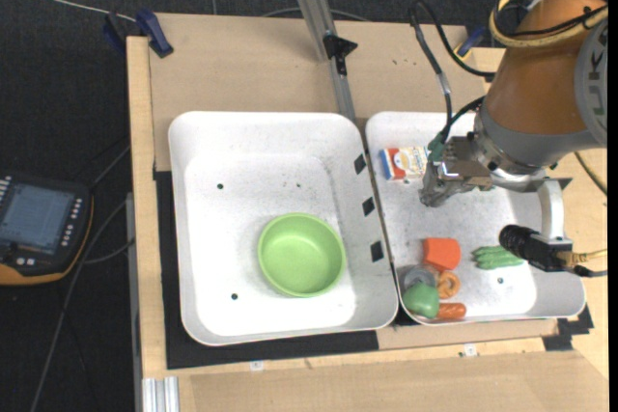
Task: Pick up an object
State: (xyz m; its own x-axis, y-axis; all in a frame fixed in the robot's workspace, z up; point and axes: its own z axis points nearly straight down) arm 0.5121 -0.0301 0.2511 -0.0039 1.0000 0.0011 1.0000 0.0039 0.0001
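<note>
A: Left bin?
B: Green bowl near its front edge.
A: Right bin?
B: Small carton at the back-left corner; gripper just beside it (jaw state cannot be told), plausibly lining up a pick. Orange block towards the front edge.

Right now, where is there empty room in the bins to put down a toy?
Left bin: bare floor behind and left of the green bowl. Right bin: a small patch between the gripper and the orange block. Its front corner is crowded with toys around the green ball.
</note>
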